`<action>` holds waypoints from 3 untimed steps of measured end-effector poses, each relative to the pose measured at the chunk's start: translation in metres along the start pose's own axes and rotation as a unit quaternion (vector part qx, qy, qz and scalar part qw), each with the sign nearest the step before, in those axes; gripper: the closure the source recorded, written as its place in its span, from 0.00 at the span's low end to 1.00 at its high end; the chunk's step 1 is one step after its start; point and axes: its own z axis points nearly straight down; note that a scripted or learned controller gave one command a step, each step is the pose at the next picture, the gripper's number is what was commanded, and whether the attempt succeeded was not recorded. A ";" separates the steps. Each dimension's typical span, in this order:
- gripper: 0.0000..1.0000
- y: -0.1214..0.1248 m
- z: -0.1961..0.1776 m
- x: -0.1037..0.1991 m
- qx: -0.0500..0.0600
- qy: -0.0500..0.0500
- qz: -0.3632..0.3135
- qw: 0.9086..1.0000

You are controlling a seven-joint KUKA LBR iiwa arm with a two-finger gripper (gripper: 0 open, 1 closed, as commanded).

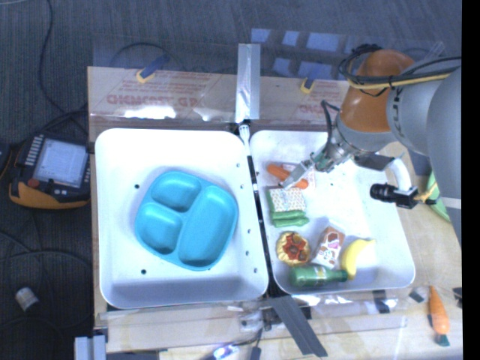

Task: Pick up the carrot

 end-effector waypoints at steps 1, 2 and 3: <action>0.00 0.035 -0.066 -0.001 0.005 0.004 0.001 1.000; 0.00 0.000 0.005 0.002 0.001 0.001 -0.014 1.000; 0.00 0.032 0.015 -0.002 0.010 0.005 0.028 1.000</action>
